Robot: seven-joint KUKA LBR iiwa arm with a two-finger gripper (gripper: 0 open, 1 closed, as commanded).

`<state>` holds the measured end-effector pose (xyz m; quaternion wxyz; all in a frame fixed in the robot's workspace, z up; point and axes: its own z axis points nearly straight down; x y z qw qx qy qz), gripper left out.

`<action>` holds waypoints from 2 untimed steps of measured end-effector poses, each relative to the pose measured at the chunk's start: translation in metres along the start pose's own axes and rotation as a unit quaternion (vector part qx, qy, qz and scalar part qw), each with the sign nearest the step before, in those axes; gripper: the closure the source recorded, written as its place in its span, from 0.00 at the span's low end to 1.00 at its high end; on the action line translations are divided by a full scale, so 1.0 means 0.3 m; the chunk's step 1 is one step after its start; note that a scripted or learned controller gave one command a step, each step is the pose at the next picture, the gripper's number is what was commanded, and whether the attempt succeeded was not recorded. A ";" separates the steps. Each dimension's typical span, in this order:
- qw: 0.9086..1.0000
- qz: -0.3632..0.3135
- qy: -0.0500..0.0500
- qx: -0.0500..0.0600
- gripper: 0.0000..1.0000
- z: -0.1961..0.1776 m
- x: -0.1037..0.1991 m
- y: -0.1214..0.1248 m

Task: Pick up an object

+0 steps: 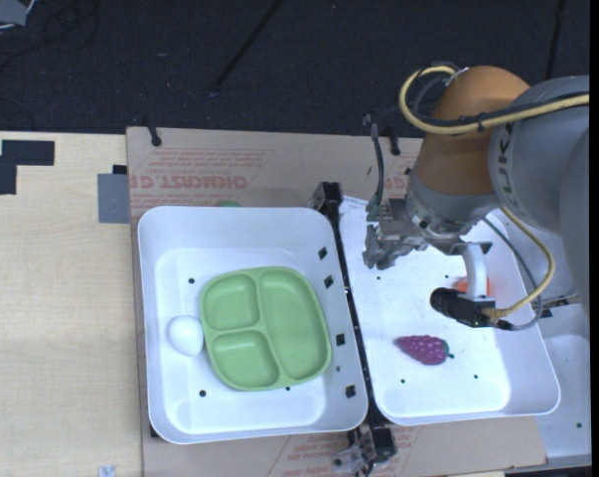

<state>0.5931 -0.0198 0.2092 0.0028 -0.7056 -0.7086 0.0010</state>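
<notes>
A purple bunch of grapes (pixel 422 349) lies on the floor of the right bin (pixel 478 391), toward its front. An orange object (pixel 471 284) shows partly behind a white and black part of the arm near the bin's right side. My gripper (pixel 381 251) hangs over the back left part of the right bin, up and to the left of the grapes and apart from them. I see nothing between its fingers. The grey arm with its orange band (pixel 473 132) reaches in from the right.
The left bin (pixel 170 266) holds a green three-compartment plate (pixel 266 326) and a white egg-like ball (pixel 186 335) at the plate's left. A black divider (pixel 341 306) runs between the bins. Cardboard lies under both bins, and wooden bench stretches to the left.
</notes>
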 end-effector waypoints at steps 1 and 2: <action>1.000 0.000 -0.001 0.000 1.00 0.015 0.172 -0.061; 1.000 0.000 -0.001 -0.002 1.00 -0.036 0.341 -0.087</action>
